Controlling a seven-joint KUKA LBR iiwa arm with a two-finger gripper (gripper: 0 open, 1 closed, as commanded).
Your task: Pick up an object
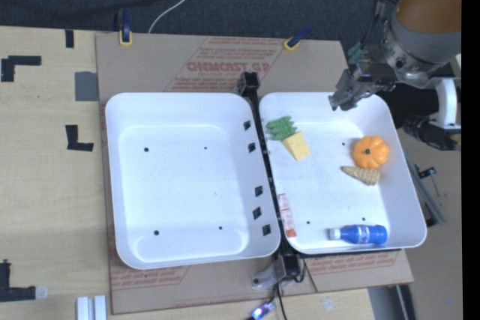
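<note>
The grey arm was cut off at the top right; its dark two-finger gripper (346,99) hung over the right white bin's (330,195) far rim, jaw state indiscernible. Red cardboard (217,65) print was illegible.

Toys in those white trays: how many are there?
5, all in the right bin: green leafy piece, yellow block, orange pumpkin, tan wedge, blue bottle. None looks hidden.

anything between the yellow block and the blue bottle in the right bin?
No. In the camera view, only bare white bin floor lies between the yellow block and the blue bottle.
</note>
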